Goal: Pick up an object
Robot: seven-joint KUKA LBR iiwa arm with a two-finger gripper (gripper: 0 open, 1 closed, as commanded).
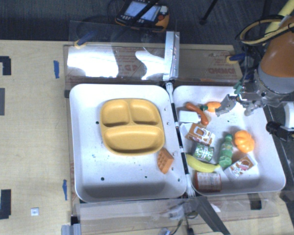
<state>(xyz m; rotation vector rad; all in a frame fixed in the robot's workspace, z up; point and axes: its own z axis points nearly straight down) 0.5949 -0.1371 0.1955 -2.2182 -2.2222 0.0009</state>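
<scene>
My gripper (239, 103) spread, empty, above right bin (277, 177) — approach step. Next: descend over pumpkin (244, 140), clamp.

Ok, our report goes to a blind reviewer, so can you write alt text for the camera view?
The gripper hangs over the right bin, which holds a small pumpkin, green bottle, banana and cartons. The left bin holds a yellow divided plate and an orange piece.

Divided plate (132, 126) in the left bin (83, 146), food items heaped in the right bin (269, 180), pastry (164, 160) just beside the plate
</scene>
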